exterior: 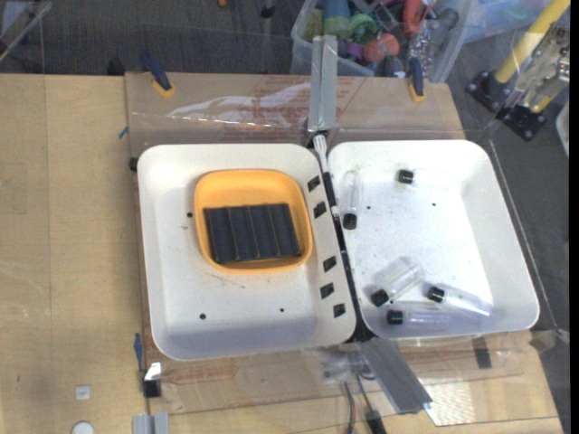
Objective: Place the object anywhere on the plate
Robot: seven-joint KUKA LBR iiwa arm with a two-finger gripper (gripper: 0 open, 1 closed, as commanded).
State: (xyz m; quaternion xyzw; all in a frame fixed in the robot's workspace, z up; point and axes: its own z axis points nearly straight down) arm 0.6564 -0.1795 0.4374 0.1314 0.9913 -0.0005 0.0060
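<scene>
Lying flat in the hollow of the orange plate (206, 193) is a dark ribbed block (252, 233), rectangular, with grooves running across its top, and its edges sit inside the plate's raised rim on every side. The plate itself rests in the left white bin (172, 324), toward the bin's upper middle and well apart from the bin's lower wall. Between the two bins runs a divider with a row of small black tabs (324, 237) down its length. The right white bin (470, 215) holds several clear tubes with black caps. One tube (349, 193) lies close to the divider with its cap pointing down the view. Another tube (398, 278) lies tilted near the bin's lower left, and a third tube (439, 316) lies along the lower wall (its clear body is hard to trace against the white). A loose black cap (404, 176) sits alone near the upper wall, well apart from the rest. Which of these counts as the task's object cannot be told for certain; only the ribbed block is on the plate. Whether the claw is released or clenched cannot be told here. Beyond the bench stands a clear tub of coloured toys (380, 16), and two blue clamps (161, 80) grip the bench's far edge.
</scene>
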